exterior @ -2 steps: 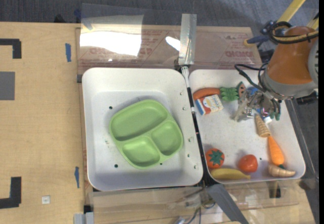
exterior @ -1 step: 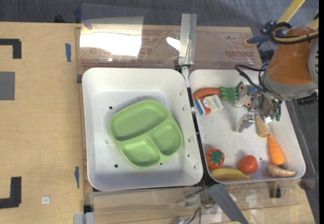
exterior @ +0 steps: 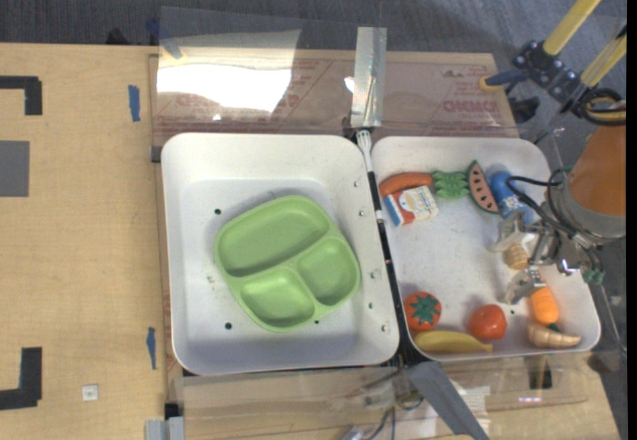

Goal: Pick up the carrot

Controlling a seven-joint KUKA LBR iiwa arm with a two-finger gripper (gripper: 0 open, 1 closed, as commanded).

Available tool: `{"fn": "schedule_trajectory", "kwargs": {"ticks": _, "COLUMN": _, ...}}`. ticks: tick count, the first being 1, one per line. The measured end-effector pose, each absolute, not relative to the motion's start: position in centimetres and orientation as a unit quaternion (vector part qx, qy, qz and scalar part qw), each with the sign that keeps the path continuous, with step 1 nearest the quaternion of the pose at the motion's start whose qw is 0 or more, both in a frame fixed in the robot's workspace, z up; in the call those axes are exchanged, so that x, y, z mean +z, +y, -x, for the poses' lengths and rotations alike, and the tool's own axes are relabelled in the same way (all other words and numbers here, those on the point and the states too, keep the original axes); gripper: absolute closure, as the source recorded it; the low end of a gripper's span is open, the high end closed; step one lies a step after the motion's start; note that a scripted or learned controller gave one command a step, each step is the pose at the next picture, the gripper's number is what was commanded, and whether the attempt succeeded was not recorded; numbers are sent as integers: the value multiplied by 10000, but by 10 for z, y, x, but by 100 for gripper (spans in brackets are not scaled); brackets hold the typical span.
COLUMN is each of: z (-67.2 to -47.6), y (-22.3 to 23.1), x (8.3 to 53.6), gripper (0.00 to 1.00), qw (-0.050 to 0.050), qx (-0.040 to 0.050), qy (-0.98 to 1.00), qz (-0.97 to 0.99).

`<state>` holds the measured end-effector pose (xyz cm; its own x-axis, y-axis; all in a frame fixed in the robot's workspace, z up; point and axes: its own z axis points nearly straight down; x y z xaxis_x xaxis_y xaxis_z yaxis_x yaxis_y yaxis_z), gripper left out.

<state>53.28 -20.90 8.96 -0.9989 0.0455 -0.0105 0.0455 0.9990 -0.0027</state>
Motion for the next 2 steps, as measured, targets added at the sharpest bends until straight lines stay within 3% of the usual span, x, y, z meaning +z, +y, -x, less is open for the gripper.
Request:
{"fn": "schedule_trajectory", "kwargs": {"ticks": 1, "z": -496, "y": -223, "x": 89, "gripper": 0, "qw": 59, "qx": 0, "qy": 9913, "qz": -1317}}
{"fn": "schedule_trajectory", "kwargs": {"ticks": 2, "z": -500, "y": -223, "x": 103, "gripper": 100, "qw": 118, "qx": -14, "qy": 9914, "qz": -1307}}
